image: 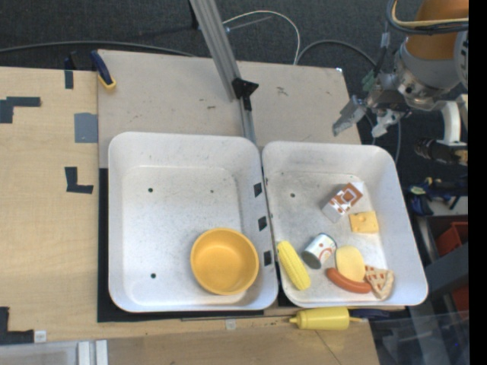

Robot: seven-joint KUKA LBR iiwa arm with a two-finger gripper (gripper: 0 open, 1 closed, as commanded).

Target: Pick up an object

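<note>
Inside the right bin (396, 175), toward its near right corner, a loose huddle of toy food: yellow corn cob (293, 265) by the bin's left wall, small grey can (319, 249) with a red mark just beside it, pale yellow oval piece (350, 262) touching a red sausage (346, 281), and a pizza slice (380, 280) at the sausage's right end. Farther back in the same bin, a brown and white box (344, 198), with a yellow cheese cube (364, 222) just beside it. Outside the right bin, above its far right corner, gripper (362, 125) with fingers spread and nothing between them. Just off the bin's near edge, a yellow mustard bottle (323, 318) lying on its side. Flush against the bin's left wall, the left bin (122, 204), holding a yellow bowl (224, 261) upright. Under both, a pale wooden bench (46, 226) with dark tape marks; beyond the right bin's far edge, a slanted metal pole (217, 36), a blue and yellow clamp (103, 69), pale cables (281, 21) and dark floor.
</note>
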